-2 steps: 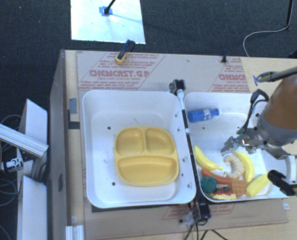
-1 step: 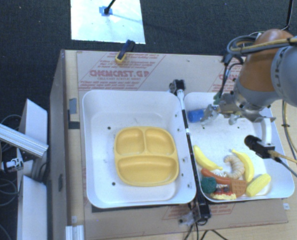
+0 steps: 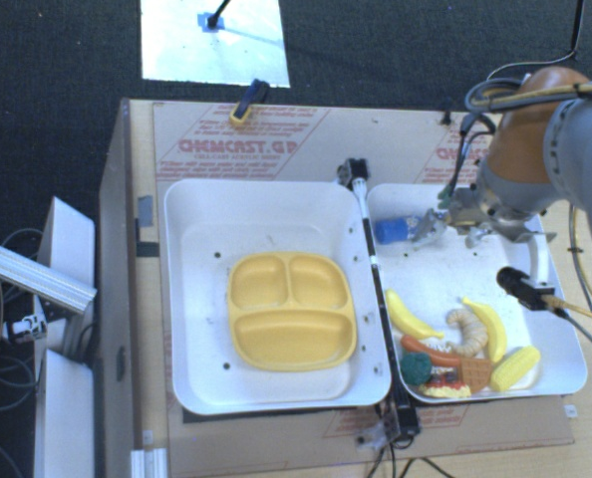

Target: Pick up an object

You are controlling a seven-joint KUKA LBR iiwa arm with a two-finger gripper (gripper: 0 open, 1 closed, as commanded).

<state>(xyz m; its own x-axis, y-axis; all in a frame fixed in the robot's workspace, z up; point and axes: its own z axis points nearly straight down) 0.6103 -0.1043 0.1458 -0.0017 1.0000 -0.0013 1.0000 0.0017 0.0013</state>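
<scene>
Toy food sits heaped in the near corner of the right bin (image 3: 560, 366), closest to my view: a yellow corn cob (image 3: 515, 366), two bananas (image 3: 412, 316) (image 3: 489, 329), a pale ridged piece (image 3: 467, 331) and something green and orange (image 3: 428, 364) below them. Further back in that bin lies a blue object (image 3: 393, 230), close against the divider. My claw (image 3: 445, 221) hangs low over the far end of this bin, tips pointing towards the blue object and just beside it. From this slant I can't tell how wide the claw stands, and I see nothing held in it. The left bin (image 3: 191, 297) carries a yellow divided tray (image 3: 291, 310), untouched. Both bins rest on the counter (image 3: 276, 137).

By my judgement the pick is not yet done: the approach looks made, with the blue object the likely target, but closing on it and lifting remain.
</scene>
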